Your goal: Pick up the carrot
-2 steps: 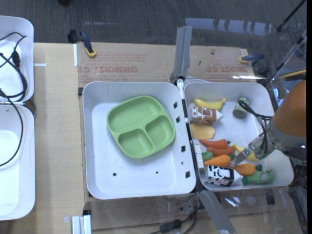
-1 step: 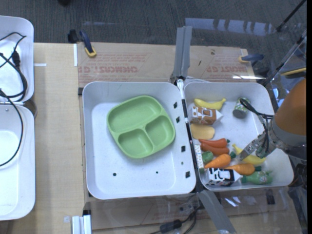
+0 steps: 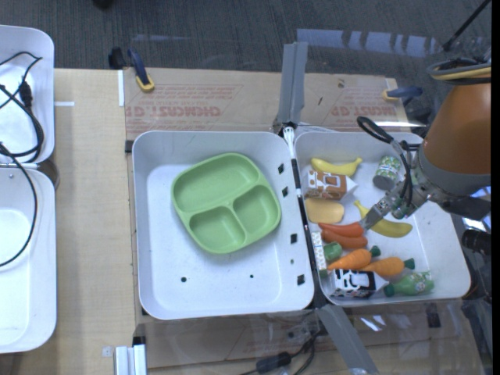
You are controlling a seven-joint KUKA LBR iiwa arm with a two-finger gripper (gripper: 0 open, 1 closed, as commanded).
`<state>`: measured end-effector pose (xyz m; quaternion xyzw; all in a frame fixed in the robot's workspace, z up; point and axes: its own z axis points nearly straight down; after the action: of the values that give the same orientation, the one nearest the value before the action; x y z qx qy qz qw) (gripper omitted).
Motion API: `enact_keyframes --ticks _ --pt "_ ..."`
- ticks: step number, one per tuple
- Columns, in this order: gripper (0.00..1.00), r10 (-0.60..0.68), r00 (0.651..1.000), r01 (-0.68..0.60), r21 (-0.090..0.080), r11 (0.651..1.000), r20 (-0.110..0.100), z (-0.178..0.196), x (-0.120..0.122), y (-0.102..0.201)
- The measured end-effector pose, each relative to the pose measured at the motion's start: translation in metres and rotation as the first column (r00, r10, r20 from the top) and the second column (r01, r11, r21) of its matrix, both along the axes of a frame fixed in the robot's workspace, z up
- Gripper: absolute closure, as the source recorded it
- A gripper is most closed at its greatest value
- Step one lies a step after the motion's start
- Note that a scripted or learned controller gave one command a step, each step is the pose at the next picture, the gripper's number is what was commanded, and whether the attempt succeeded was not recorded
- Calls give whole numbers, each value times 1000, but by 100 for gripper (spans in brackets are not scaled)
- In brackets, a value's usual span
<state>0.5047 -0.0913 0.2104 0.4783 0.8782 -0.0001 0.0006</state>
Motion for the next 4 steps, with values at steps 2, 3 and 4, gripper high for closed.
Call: enact_keyframes --ticks 2,3,4 --pt "0 111 994 -111 0 994 1 -92 -24 -57" --pt "0 136 990 -136 -7 991 23 -109 -19 -58" --pt "100 135 991 -135 -7 991 22 -101 -19 -57"
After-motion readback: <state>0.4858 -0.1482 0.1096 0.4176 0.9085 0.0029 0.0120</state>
